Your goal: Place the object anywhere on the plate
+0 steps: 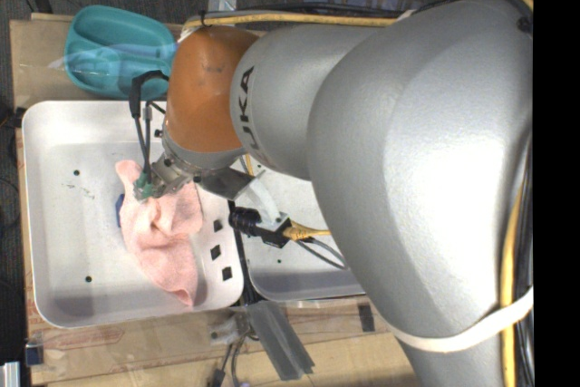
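Dark carpet runs behind a wooden bench (109, 349) that carries two shallow white bins side by side, and from my remote seat the grey arm (390, 131) with its orange band (208, 91) covers much of the right bin (299, 285). I see the left bin (54, 222) more fully, and in it lies a pink cloth (168, 236), crumpled and draped toward the bin's near right side, with a sliver of something blue (120, 211) peeking out at its left edge. The gripper (147, 186) sits right at the cloth's upper left corner, touching or almost touching it; I cannot tell how it is set or whether it has hold of any fabric, since the wrist hides that spot. A teal, scoop-shaped plastic item (113, 50) rests on the bench just beyond the left bin's far edge; whether that counts as the plate I cannot say, and I make out no obvious plate elsewhere. I judge the cloth to be the object: light, soft and limp, so it will sag and trail when lifted, and it may snag on the bin wall. I would pinch a raised fold near the bunched middle rather than a thin edge, because a single layer could slip free.
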You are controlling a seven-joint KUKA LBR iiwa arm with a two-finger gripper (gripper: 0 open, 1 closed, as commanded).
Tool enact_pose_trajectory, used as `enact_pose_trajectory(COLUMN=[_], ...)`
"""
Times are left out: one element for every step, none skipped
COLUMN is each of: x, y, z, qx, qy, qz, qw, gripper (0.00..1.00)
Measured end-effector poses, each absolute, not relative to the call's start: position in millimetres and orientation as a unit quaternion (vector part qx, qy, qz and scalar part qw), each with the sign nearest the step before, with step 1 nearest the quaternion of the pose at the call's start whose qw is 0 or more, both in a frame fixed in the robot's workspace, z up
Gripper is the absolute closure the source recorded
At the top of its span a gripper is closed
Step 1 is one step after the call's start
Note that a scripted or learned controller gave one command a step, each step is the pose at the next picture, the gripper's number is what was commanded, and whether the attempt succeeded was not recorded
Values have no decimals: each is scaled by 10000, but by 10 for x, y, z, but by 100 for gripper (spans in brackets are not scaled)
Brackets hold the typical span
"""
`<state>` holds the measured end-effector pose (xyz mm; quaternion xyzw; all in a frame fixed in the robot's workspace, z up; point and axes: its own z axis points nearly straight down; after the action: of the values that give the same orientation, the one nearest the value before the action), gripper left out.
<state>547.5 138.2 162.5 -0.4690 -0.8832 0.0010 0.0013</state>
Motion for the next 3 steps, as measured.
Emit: enact_pose_trajectory(x=[5101, 5550, 5150], y=[1850, 1516, 2104], z=[1068, 1678, 1495], qx=[-5768, -5099, -5365], qy=[-8167, -8602, -8439], qz=[-111, 4, 14], qw=[-122, 4, 12], gripper=[100, 100, 100])
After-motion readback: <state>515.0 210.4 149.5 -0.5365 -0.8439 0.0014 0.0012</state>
